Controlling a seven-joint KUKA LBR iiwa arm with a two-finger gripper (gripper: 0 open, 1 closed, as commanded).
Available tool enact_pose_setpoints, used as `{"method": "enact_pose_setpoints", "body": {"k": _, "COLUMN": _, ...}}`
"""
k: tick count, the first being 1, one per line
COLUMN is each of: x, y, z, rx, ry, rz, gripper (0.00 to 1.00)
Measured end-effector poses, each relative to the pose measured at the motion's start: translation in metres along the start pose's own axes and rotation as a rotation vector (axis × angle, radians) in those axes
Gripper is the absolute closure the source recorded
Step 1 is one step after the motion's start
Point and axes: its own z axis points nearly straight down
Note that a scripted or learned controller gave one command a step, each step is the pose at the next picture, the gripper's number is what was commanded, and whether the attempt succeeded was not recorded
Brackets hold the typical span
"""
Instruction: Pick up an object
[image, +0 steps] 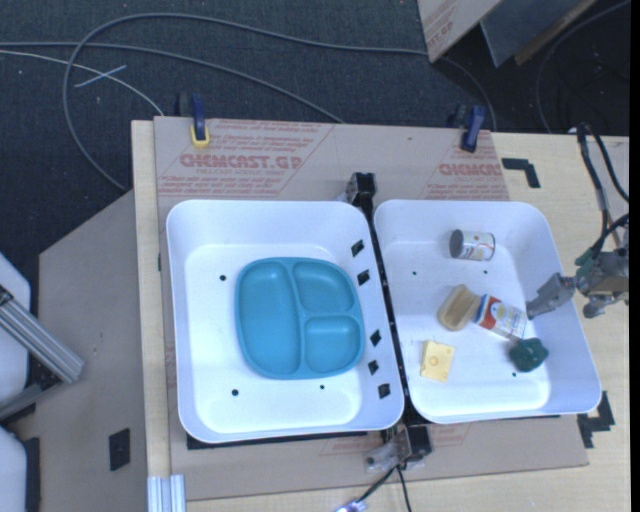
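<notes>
The right bin (570, 390) holds several small objects. A small can (472, 244) lies near its back. A tan bread-like piece (456, 308) sits in the middle, touching a white, red and blue tube (500, 317). A dark green lump (527, 353) lies just right of the tube, and a yellow holed square (436, 360) lies near the front. My gripper (572, 302) hangs over the bin's right rim, to the right of the tube and above the green lump. Its fingers stand apart, open, with nothing between them.
The left bin (190, 300) holds a blue divided plate (299, 317). Black clips run along the seam between the bins (378, 300). Clamps (199, 120) fix the board at the back, and cables hang at the right edge (600, 170).
</notes>
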Motion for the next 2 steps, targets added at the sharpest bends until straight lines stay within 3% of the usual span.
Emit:
{"method": "enact_pose_setpoints", "body": {"k": 1, "x": 0.0, "y": 0.002, "z": -0.004, "rx": -0.009, "ry": -0.003, "rz": -0.003, "gripper": 0.0}}
{"method": "enact_pose_setpoints", "body": {"k": 2, "x": -0.007, "y": 0.002, "z": 0.055, "rx": -0.004, "ry": -0.001, "rz": -0.002, "gripper": 0.0}}
